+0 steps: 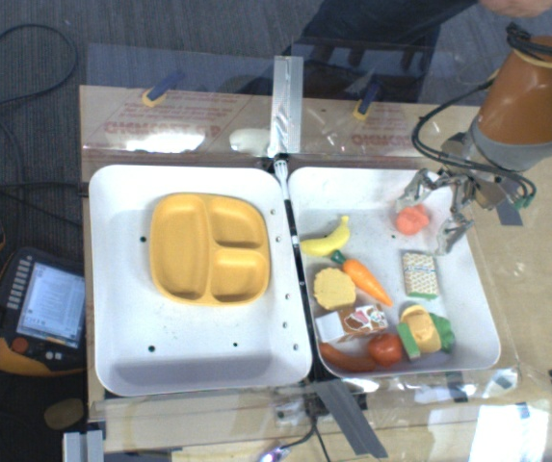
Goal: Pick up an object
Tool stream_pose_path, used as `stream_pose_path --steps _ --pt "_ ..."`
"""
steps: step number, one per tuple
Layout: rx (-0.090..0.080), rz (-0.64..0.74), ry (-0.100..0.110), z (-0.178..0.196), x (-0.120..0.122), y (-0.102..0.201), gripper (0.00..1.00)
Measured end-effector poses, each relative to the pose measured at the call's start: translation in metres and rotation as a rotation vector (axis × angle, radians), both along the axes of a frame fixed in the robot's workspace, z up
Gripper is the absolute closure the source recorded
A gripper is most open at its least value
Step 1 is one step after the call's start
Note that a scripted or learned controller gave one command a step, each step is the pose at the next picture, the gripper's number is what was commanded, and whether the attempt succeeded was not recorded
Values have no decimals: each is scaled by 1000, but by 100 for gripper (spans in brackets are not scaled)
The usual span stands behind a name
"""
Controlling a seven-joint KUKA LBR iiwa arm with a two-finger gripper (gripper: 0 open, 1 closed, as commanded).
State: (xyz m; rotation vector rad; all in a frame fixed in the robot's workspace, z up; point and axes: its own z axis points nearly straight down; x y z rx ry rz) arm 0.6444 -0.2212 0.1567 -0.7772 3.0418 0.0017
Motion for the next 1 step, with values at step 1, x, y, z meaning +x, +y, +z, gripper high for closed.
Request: stream_pose_path --steps 1 --pt "-9 42 -16 -58 4 -3 0"
